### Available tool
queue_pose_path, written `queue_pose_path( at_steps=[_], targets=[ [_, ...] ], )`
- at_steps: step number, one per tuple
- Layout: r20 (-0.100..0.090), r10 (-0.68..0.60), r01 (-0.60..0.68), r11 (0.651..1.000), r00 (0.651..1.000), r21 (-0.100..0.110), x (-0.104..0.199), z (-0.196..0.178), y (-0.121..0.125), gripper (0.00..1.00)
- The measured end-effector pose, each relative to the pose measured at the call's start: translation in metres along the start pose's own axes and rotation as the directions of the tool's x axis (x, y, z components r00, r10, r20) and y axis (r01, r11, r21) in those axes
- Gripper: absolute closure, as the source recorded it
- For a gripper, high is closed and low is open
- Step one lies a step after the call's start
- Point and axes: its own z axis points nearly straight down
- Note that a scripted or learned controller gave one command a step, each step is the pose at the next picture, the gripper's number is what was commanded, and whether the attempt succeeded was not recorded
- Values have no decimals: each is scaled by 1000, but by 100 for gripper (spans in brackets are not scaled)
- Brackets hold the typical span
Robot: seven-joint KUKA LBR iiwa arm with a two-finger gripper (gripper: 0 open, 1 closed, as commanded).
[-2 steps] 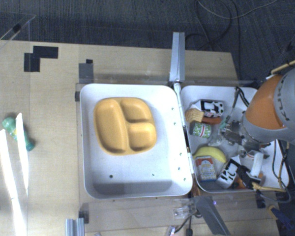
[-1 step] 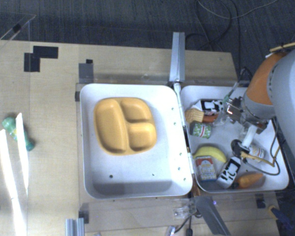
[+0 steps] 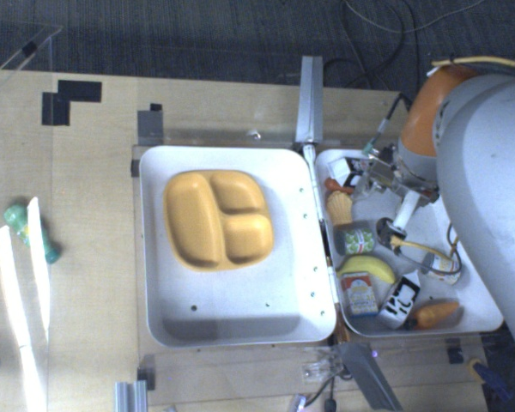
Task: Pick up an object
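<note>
The right bin (image 3: pixel 476 316) holds several objects. A green-labelled can (image 3: pixel 358 239) lies near its left wall, with a yellow banana (image 3: pixel 367 269) just in front of it. A small red and white box (image 3: pixel 360 296), a black and white packet (image 3: pixel 401 300) and an orange carrot (image 3: pixel 435 313) lie along the front. A tan cone-shaped item (image 3: pixel 339 205) and a small red item (image 3: pixel 332 184) sit at the back left. My gripper (image 3: pixel 360 174) hangs over the bin's back left part, above the tan item.
The left bin (image 3: pixel 240 320) holds a yellow divided tray (image 3: pixel 219 218). The grey arm (image 3: pixel 489 187) covers the right bin's right side. A green toy (image 3: pixel 34 234) and white strips lie on the bench at far left.
</note>
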Motion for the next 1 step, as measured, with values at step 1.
queue_pose_path(
  at_steps=[1],
  targets=[
    [-9, 74, -74, 997, 997, -4, 28, -129, 24, 0]
  ],
)
